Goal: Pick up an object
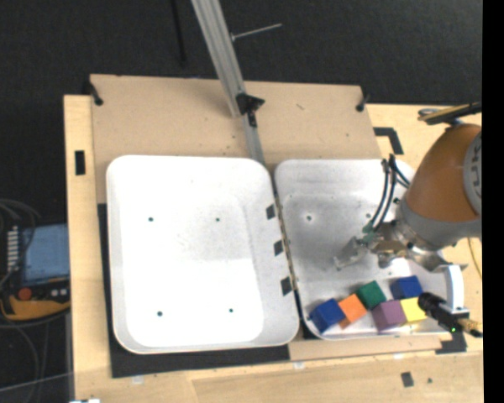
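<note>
A: Over the right bin (319, 183) now, gripper (349, 257) low near the middle of its floor, wrist tilted in from the right edge.

B: Carrying anything?

A: Nothing between the fingers as far as visible. Fingers look slightly parted, pointing toward the bin's left wall, though too small and grey-on-grey to be certain.

B: And the blocks?

A: All bunched along the near edge of the right bin. Blue block (327, 314) nearest the near-left corner, orange block (352, 308) touching it, green block (370, 294) just behind, then purple block (390, 314) and yellow block (413, 310), with a second blue block (406, 287) near the arm's side. Probably slid there against the wall, hence the tight row.

B: Gap between claw and cluster?

A: Apart, yes, blocks nearer the front edge than the fingertips. Likely needs a shift toward that near edge before any descent. Tight packing could make a clean grip awkward, neighbours in the way of the fingers.

B: Left bin (185, 242)?

A: White floor, a few dark dots, nothing of interest.
</note>
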Robot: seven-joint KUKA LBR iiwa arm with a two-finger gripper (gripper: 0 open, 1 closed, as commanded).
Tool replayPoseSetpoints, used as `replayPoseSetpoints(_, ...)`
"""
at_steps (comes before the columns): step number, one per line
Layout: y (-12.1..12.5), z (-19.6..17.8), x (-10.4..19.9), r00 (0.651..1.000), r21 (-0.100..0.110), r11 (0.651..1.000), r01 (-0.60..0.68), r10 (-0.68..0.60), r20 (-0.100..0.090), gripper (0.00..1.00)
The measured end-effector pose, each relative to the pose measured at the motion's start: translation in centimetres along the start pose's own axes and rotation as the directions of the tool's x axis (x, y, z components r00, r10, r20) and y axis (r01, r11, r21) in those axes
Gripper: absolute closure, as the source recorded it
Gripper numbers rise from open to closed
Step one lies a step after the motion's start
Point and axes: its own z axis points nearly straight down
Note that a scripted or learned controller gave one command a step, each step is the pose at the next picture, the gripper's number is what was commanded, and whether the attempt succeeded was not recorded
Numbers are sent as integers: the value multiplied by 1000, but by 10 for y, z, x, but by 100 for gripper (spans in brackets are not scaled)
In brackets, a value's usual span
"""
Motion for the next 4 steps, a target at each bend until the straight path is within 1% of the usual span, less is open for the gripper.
replayPoseSetpoints(1,3,-14,1,1000,-11,1000,-5,5,-2,100)
replayPoseSetpoints(2,1,-76,1,1000,-12,1000,5,-5,1,100)
replayPoseSetpoints(3,3,-106,0,1000,-10,1000,7,-7,0,100)
replayPoseSetpoints(4,16,-100,44,1000,-5,1000,9,-9,-1,100)
